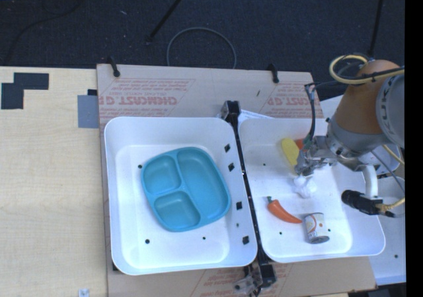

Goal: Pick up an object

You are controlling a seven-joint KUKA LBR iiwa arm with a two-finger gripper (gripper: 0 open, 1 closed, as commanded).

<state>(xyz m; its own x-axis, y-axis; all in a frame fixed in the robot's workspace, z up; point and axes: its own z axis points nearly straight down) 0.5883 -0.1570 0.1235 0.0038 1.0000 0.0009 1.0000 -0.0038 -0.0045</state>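
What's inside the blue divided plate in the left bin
Nothing shows in the blue plate; its three sections look bare. It lies flat in the left bin, so whatever might be underneath is covered.

bench (46, 190): light wood | on it: cardboard sheet (172, 94) | on sheet: left bin (125, 236), right bin (360, 239)

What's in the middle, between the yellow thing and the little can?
In the camera view, a white crumpled lump and an orange pepper lie between the yellow thing and the can.

2 white bins (125, 157). A turquoise divided plate (184, 187). A yellow item (290, 151), an orange pepper-like piece (283, 212), something white and crumpled (304, 186), a can (315, 227), perhaps with a red-and-white label. Grey arm (370, 124), orange band.
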